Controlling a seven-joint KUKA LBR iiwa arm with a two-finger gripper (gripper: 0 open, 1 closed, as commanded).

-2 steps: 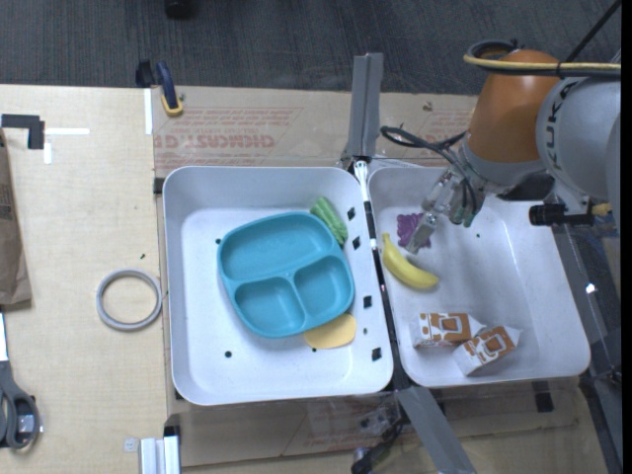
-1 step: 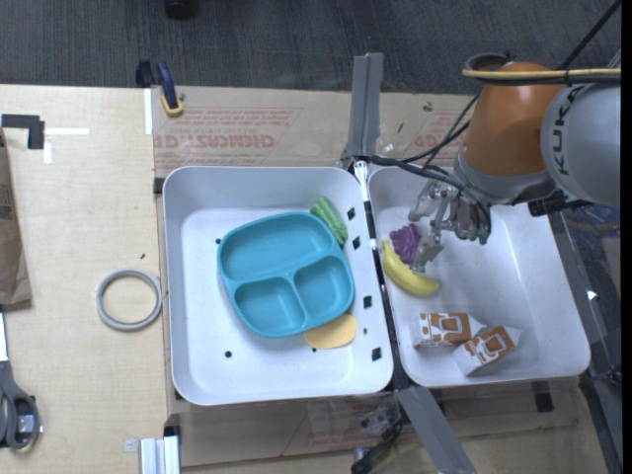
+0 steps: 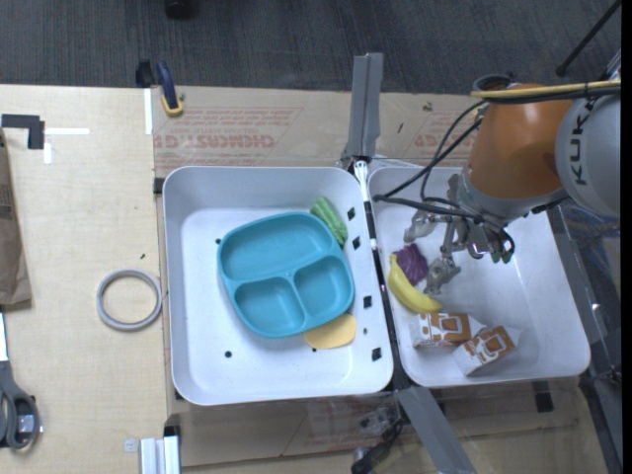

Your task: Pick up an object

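Overhead, slanted — both bins (image 3: pixel 188 294)

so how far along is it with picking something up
Done: the arm has brought the tool low into the right bin, beside the purple item and the banana. In hand: nothing visible between its fingers. Left: close on one object and lift it; the banana, purple item and two small cartons all lie on the bin floor.

Left bin (image 3: pixel 188 294): white. Divided plate (image 3: pixel 284 275): turquoise blue. Leafy item (image 3: pixel 331 219): green. Flat piece (image 3: pixel 331 334) at plate's edge: yellow. Banana (image 3: pixel 408 291), just left of pincer (image 3: pixel 441 271): yellow. Item (image 3: pixel 410 263) beside it: purple. Two cartons (image 3: pixel 464 336): orange-brown, white patterning. Tape ring (image 3: pixel 128 298) on bench (image 3: pixel 79 215): grey. Bench: pale wood.
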